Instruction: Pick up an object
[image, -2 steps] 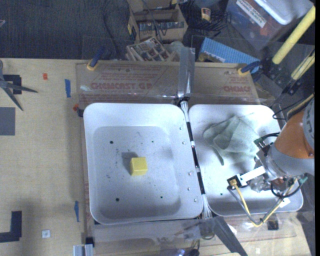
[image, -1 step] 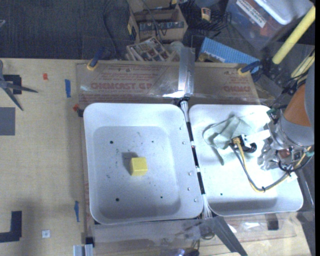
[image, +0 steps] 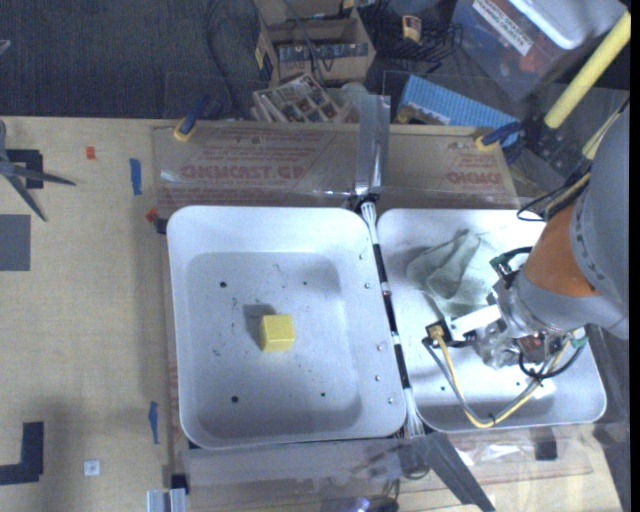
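A small yellow block (image: 278, 332) lies in the middle of the left bin (image: 200, 240). A crumpled pale grey-green cloth (image: 449, 265) rests in the upper part of the right bin (image: 580, 405). My gripper (image: 494, 347) hangs low over the right bin, just below and to the right of the cloth, far from the yellow block. Cables and the wrist body crowd the tool.
A yellow cable (image: 470, 400) loops from the wrist down across the right bin floor. The metal divider (image: 385, 310) runs between the two bins. Clear plastic sheets and clutter stand behind the bins. The arm (image: 600, 230) covers the right bin's right side.
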